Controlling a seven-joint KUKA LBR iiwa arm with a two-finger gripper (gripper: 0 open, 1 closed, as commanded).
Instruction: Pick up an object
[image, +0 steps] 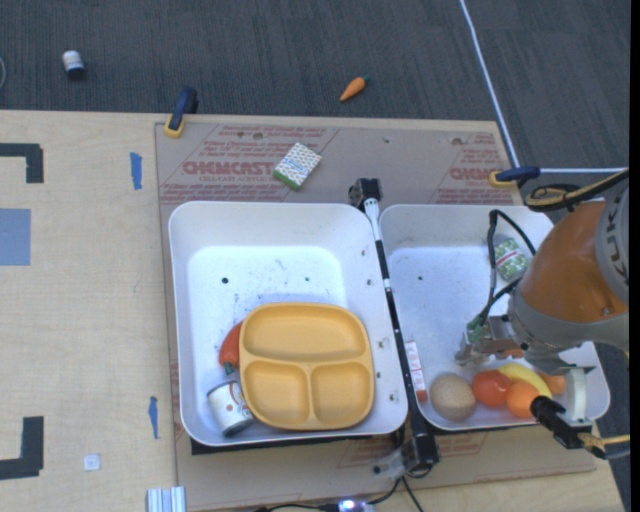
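Note:
In the right bin (440, 265), near its front edge, lie a tan egg-shaped object (452, 396), a red tomato-like piece (490, 388), an orange piece (522, 399) and a yellow piece (525, 375). My gripper (487, 345) hangs just above and behind the red piece, under the orange band of the arm (570, 275). A small green-and-white packet (511, 260) lies by the bin's far right wall.
The left bin (200, 300) holds a yellow divided plate (305, 365), a red item (231, 345) under its left edge and a small white can (229, 406). A green-white box (297, 165) sits on the cardboard behind the bins.

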